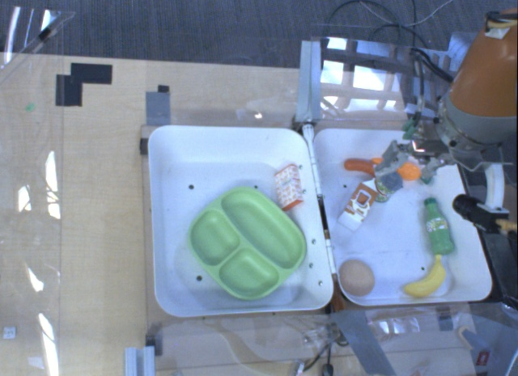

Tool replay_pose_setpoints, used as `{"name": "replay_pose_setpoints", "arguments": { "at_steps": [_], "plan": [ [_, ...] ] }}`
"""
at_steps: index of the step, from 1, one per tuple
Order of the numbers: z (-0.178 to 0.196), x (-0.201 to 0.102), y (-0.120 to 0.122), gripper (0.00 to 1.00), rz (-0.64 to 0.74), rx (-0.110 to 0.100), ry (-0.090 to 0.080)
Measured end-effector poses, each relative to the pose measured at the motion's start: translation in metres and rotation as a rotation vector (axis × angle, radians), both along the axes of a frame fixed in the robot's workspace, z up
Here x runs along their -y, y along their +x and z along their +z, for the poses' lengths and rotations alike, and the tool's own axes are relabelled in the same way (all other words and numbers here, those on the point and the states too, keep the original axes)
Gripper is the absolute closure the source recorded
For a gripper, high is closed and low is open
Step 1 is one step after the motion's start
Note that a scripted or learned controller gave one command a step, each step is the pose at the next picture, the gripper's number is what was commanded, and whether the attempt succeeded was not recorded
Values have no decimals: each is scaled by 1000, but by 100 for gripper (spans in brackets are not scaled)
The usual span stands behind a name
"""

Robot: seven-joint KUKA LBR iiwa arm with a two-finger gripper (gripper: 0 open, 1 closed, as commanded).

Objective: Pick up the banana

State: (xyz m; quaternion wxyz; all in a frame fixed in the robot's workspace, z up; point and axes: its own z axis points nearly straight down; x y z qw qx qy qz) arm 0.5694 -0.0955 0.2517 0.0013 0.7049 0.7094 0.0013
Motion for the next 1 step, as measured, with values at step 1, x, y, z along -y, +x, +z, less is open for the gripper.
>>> {"name": "replay_pose_setpoints", "arguments": {
  "at_steps": [1],
  "plan": [
    [-105, 44, -71, 0, 24, -2, 0]
  ]
}}
